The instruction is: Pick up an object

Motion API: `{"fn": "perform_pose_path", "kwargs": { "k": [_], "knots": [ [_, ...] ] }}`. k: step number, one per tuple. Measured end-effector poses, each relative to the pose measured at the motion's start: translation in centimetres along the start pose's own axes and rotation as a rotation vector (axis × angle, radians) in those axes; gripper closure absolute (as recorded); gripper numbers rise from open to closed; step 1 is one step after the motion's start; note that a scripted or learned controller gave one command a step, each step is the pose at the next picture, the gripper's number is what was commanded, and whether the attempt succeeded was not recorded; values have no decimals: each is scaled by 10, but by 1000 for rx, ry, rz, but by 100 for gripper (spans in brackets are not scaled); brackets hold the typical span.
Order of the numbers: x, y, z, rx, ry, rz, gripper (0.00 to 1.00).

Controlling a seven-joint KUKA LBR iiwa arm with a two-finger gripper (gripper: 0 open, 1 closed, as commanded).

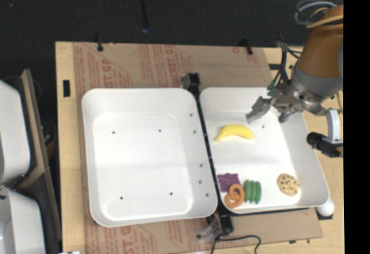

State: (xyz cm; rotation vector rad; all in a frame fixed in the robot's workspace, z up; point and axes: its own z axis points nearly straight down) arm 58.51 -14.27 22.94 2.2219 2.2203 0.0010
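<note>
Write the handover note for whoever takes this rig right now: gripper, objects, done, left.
Gripper: above the right bin, up and to the right of the banana, with nothing seen in it.
Objects: all in the right bin. Banana near the middle; purple piece, orange ring, green piece and cookie along the near edge.
Done: nothing picked yet.
Left: pick up one object; the banana is closest.

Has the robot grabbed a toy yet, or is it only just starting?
Nothing looks picked up yet. The banana, the purple piece, the orange ring, the green piece and the cookie all lie in the right bin. Right now the gripper hangs just above the banana, touching nothing. Going down, closing on a toy and lifting it are all left.
</note>
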Motion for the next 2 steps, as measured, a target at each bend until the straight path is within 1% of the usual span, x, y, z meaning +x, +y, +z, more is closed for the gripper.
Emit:
{"fn": "perform_pose_path", "kwargs": {
  "k": [1,2],
  "knots": [
    [0,0,0,0,0,0,0],
    [-1,0,-11,-1,0,0,100]
  ]
}}
